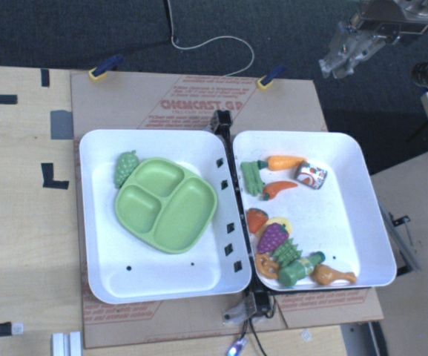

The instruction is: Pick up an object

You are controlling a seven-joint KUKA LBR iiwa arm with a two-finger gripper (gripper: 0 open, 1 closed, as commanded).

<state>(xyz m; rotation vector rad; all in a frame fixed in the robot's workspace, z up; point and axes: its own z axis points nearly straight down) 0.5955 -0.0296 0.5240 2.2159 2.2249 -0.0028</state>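
Observation:
My gripper hangs high at the top right, over the dark floor beyond the right bin's far corner, away from every object. The right bin holds toy food: a carrot, green beans, a small can, an orange chili, a tomato, purple grapes, a green bottle-like piece and an orange gourd. In the left bin a green divided plate lies beside a green grape bunch.
Both bins rest on a cardboard sheet held by two clamps. A black divider runs between the bins. A white cable loops over the dark floor behind them.

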